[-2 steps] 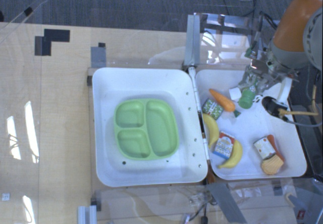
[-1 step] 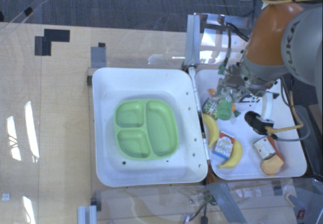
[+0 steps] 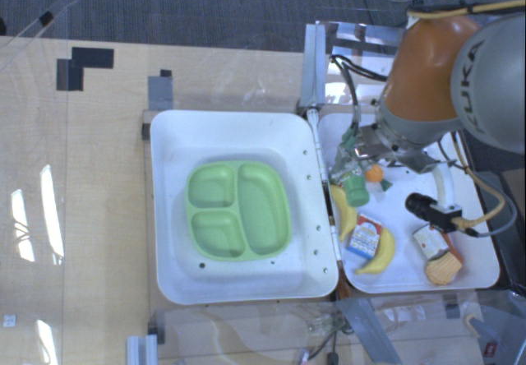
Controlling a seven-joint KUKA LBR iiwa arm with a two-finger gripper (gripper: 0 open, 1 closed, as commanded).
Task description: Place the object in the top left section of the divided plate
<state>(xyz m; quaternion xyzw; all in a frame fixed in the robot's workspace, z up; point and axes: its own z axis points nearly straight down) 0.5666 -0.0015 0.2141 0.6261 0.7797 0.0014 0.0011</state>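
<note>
The green divided plate [image 3: 238, 209] lies in the left bin [image 3: 173, 273]; its top left section [image 3: 209, 185] holds nothing. My gripper [image 3: 353, 159] hangs low over the left part of the right bin [image 3: 485, 273], under the grey and orange arm. Directly below it sits a small green object [image 3: 355, 190], with a small orange piece [image 3: 376, 175] beside it. Whether the gripper touches either one is hidden by the wrist.
The right bin also holds a banana [image 3: 341, 211] along its left wall, a second banana [image 3: 380, 252], a small blue and white carton [image 3: 364, 238], a white packet [image 3: 427, 240] and a tan waffle-like piece [image 3: 444, 270].
</note>
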